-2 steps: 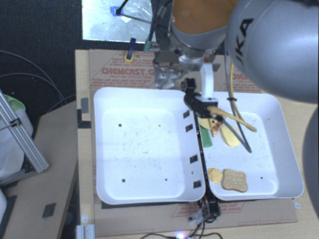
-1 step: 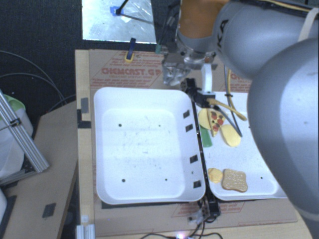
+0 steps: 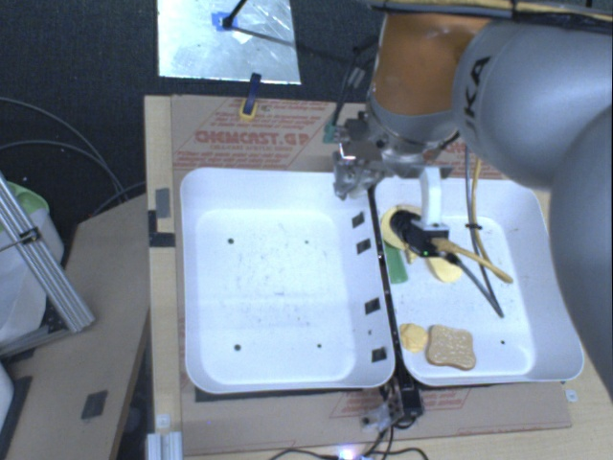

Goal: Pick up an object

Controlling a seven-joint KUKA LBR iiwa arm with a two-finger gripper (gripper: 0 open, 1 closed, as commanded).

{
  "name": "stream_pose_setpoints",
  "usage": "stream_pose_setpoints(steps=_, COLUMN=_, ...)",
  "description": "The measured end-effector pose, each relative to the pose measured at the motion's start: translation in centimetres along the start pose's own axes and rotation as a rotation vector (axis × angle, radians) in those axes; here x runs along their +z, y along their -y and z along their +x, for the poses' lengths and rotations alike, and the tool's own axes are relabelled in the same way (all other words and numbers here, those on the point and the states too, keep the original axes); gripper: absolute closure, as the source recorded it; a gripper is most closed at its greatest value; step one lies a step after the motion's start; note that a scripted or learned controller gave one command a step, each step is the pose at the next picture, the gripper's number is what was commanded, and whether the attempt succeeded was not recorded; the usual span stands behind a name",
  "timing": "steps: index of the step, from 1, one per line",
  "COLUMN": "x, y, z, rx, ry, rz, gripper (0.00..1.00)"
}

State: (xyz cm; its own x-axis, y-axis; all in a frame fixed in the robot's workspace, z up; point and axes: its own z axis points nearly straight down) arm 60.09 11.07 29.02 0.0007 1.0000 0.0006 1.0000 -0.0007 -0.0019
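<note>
Our gripper [image 3: 356, 188] hangs over the rim between the bins, its state beyond our telling, while in the right bin [image 3: 536, 257] the toast [image 3: 451, 346] lies flat, which we judge light, stiff, best pinched across its edges.

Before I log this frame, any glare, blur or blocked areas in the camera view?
Camera view: strong glare on the silvery foil sheet; the large grey arm with orange band looms soft and blocks part of the right white bin; the toast-shaped brown piece stays reasonably sharp.
</note>
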Motion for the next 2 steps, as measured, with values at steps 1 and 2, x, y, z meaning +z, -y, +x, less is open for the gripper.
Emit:
stream_pose_setpoints(steps=1, x=-0.9, y=6.8, z=6.9, rx=-0.012, ry=-0.003, rz=0.000, gripper=1.00)
stream_pose_setpoints(steps=2, x=-18.0, y=6.7, z=3.5, rx=-0.003, ry=-0.005, rz=-0.022, gripper=1.00)
